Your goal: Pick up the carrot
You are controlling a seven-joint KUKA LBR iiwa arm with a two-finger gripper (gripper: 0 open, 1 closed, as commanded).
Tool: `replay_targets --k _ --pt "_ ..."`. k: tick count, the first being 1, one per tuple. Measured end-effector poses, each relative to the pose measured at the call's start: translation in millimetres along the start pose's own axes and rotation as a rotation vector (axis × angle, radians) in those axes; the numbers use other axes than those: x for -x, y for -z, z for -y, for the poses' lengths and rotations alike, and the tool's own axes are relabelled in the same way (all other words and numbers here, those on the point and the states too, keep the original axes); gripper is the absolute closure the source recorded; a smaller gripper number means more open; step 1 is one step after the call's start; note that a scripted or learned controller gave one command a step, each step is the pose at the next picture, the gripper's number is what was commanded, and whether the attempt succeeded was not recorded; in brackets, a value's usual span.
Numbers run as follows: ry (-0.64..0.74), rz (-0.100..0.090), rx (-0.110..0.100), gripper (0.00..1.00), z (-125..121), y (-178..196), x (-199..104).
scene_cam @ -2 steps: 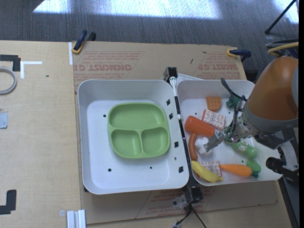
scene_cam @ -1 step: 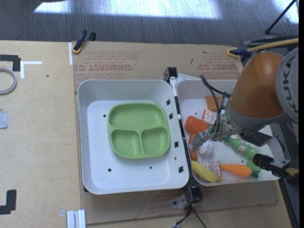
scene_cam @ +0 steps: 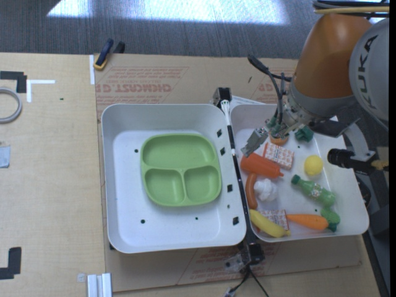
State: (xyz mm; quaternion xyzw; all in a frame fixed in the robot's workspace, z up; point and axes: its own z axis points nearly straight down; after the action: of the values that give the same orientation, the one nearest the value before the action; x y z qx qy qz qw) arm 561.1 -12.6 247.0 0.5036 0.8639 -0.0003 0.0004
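The carrot [scene_cam: 307,221], orange with a green leafy end at its right, lies flat near the front right corner of the right bin [scene_cam: 354,209]. My gripper [scene_cam: 262,137] hangs over the back left part of that bin, just above a red and white packet [scene_cam: 279,156] and a thick orange piece [scene_cam: 260,165]. It stands well behind the carrot and to its left, apart from it. The big grey and orange wrist [scene_cam: 328,60] hides the bin's back right corner.
A yellow lemon [scene_cam: 314,164], a green bottle [scene_cam: 314,189], a white lump [scene_cam: 266,189], a banana [scene_cam: 268,223] and a second packet [scene_cam: 278,216] crowd the right bin. The left bin [scene_cam: 124,228] holds a green divided plate [scene_cam: 181,169].
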Motion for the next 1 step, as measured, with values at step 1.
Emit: replay_targets --k 1 --pt "-0.021 0.0 -0.001 0.0 14.9 -55.1 -16.1"
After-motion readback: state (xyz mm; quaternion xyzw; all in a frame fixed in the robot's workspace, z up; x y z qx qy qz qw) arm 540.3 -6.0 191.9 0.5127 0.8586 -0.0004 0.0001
